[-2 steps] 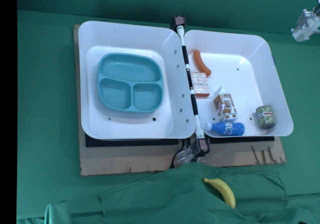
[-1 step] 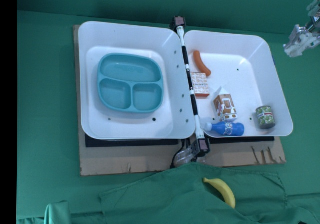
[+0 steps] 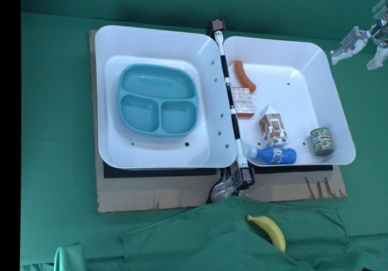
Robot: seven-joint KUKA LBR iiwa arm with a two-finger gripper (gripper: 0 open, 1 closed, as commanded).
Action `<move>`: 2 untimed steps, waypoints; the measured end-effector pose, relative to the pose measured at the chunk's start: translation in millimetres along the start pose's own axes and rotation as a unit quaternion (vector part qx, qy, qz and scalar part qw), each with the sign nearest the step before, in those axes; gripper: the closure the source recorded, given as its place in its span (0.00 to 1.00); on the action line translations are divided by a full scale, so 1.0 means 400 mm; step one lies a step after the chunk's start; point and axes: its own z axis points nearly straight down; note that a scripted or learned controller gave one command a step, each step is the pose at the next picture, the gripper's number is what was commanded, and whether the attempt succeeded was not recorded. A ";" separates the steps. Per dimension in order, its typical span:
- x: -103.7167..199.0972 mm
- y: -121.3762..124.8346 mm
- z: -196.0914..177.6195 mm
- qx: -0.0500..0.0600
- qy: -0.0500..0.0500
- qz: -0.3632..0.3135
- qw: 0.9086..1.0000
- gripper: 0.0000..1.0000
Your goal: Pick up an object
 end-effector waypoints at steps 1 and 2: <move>0.056 0.048 0.244 0.005 0.001 -0.001 1.000 0.00; 0.053 0.047 0.230 -0.001 0.000 0.000 1.000 0.00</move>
